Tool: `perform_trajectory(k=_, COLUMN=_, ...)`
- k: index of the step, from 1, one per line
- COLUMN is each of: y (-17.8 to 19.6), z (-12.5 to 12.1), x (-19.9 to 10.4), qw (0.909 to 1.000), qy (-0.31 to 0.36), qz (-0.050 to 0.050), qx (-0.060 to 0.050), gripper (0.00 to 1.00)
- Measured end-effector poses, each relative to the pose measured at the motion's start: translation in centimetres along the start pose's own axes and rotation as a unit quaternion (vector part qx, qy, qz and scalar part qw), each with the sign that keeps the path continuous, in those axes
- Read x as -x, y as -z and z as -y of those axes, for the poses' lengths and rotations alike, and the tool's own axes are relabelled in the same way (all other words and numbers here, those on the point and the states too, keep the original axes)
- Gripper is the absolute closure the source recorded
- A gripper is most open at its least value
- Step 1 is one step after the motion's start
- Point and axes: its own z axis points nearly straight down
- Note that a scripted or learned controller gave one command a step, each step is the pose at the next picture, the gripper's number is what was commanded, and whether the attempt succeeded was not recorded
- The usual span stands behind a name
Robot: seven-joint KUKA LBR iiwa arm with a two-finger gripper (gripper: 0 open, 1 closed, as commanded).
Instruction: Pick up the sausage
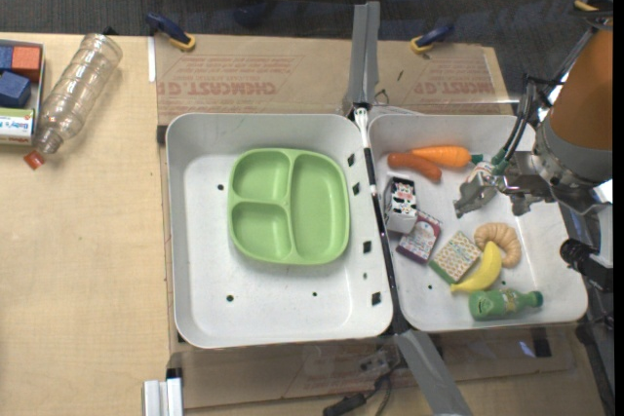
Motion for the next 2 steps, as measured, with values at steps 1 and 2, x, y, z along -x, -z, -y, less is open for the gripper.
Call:
perform_trajectory(k=1, y=-14.78, z=1.85, x=1.26, qw=0.9996, qy=-0.027, qz=0.000, qx=0.001, gripper=0.00)
perform_trajectory(k=2, y=-13.99, z=1.90, x=1.34, qw=0.9996, qy=-0.029, qz=0.000, qx=-0.001, gripper=1.00)
